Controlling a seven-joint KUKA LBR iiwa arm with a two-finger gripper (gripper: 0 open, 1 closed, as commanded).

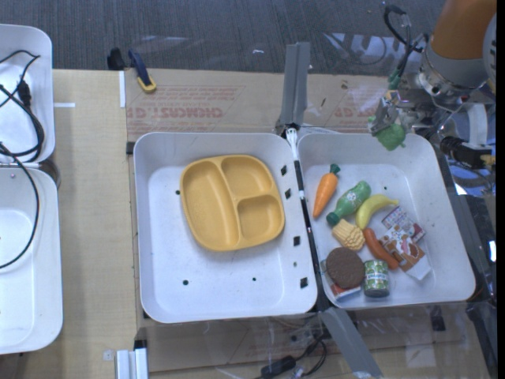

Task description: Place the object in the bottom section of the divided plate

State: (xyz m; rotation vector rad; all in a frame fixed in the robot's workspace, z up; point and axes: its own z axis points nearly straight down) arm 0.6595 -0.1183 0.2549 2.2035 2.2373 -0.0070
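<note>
We see the arm entering from the upper right corner, its orange band uppermost and the grey wrist below it, angled down and to the left so that the gripper hangs over the far edge of the right bin. A small green object sits at the tip of the gripper, raised above the bin's rim; it looks pinched between the fingers, though cables and metal parts crowd the wrist and we cannot make out how wide the fingers stand. The divided plate, yellow and three-sectioned, lies in the left bin, well apart from the gripper, with its two smaller sections toward the right and the long section on the left. We find nothing lying in any of its sections. In the right bin we see a carrot near the dividing wall, a green bottle just beside it, a banana touching the bottle, a piece of corn, a brown cookie, a small green can and a printed packet.
</note>
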